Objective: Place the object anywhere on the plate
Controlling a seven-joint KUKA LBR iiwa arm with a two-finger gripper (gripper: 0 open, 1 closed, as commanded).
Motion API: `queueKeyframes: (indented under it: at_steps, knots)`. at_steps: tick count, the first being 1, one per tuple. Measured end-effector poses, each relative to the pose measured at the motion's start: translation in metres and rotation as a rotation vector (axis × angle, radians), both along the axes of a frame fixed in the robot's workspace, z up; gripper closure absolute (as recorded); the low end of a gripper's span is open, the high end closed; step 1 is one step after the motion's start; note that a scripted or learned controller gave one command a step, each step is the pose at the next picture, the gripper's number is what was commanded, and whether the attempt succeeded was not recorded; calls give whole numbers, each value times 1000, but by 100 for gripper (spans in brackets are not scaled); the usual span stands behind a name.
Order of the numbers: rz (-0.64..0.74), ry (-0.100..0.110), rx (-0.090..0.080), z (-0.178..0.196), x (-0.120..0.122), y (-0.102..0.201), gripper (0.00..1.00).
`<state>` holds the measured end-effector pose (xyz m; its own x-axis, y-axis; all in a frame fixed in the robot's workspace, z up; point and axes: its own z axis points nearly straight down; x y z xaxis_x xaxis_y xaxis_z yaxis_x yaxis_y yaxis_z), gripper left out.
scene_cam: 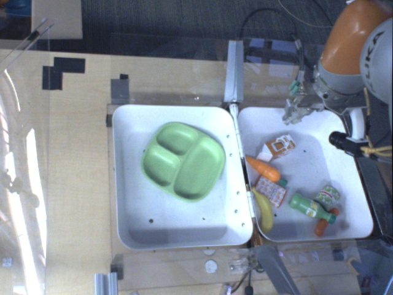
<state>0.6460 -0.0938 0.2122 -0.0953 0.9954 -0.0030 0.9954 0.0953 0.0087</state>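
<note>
The gripper (296,110) hangs empty, fingers slightly apart, over the right bin's (350,183) far edge, while the carrot (263,166) and other toys await pickup there, well apart from the green plate (183,160).

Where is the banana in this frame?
The banana lies in the right bin, against its left wall near the front corner, just below the carrot and beside a small red packet.
</note>
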Motion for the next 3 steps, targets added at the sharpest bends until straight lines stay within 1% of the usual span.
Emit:
queueKeyframes:
  at_steps: [1,2,3]
  knots:
    - [94,-2,-2,24,-10,-72,100]
    - [53,-8,-5,155,22,-111,100]
    - [175,-4,-3,223,24,-39,100]
